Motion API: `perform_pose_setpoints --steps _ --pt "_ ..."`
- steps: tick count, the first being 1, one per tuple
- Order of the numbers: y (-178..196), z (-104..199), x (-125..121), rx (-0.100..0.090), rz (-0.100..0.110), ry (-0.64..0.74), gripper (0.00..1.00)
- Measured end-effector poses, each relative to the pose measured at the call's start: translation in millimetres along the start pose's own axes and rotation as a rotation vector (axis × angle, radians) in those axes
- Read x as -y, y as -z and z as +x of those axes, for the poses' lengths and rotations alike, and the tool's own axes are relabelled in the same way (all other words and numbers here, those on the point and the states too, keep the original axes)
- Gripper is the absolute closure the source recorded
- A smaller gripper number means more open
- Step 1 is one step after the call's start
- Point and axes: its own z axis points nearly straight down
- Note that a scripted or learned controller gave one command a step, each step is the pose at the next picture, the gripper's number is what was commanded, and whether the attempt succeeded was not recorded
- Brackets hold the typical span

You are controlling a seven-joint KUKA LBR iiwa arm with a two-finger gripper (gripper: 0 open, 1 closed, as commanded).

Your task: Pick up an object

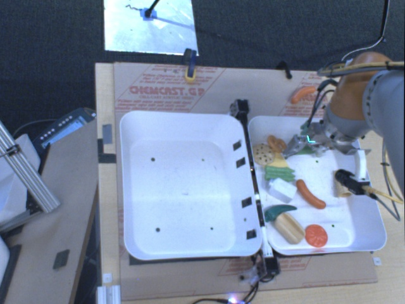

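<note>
The gripper (pixel 297 145) hangs low in the right bin (pixel 370 233); whether its fingers are open, I cannot tell. Just beside them crowd a cracker (pixel 263 152), pretzel (pixel 276 144) and green piece (pixel 279 171), so closing could nudge several and catch none.

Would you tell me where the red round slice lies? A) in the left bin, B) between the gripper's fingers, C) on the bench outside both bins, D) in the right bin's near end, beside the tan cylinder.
D: the red slice lies at the near end of the right bin, next to the tan cylinder.
</note>
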Motion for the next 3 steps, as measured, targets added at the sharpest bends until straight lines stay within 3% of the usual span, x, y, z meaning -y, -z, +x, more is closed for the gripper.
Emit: perform_pose_setpoints --steps 1,2,3 --pt "-0.6 -17.0 72.7 -0.001 0.006 -0.006 0.00" --pt "-5.9 33.0 -20.1 -0.002 0.068 0.016 0.00" --pt "-0.5 10.5 20.1 0.000 0.003 -0.005 0.00"
